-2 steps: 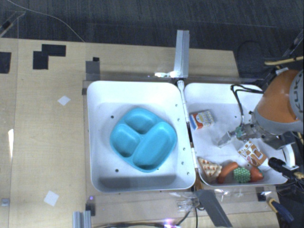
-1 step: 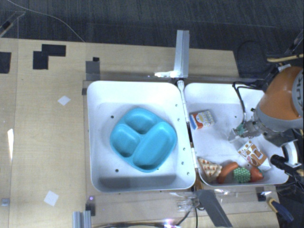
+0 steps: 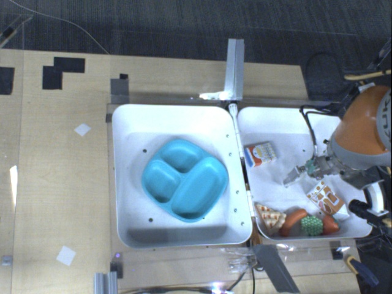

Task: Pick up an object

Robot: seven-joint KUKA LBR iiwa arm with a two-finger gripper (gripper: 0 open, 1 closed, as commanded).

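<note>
Several small things crowd the right bin (image 3: 275, 118), its 6 o'clock corner especially, and my hand (image 3: 300, 173), fingers apart and holding nothing, hovers mid-bin beside a patterned packet (image 3: 323, 196), so I might nudge rather than grip it.

arm (image 3: 366, 130): cut off at your 3 o'clock edge; you see just the orange band and grey wrist.
gripper (image 3: 298, 174): too small and blurred for you to judge its fingers.
small packet (image 3: 324, 196): its print is unreadable, and the wrist hides its 12 o'clock end.
right bin (image 3: 275, 130): the arm covers its 3 o'clock rim.
</note>
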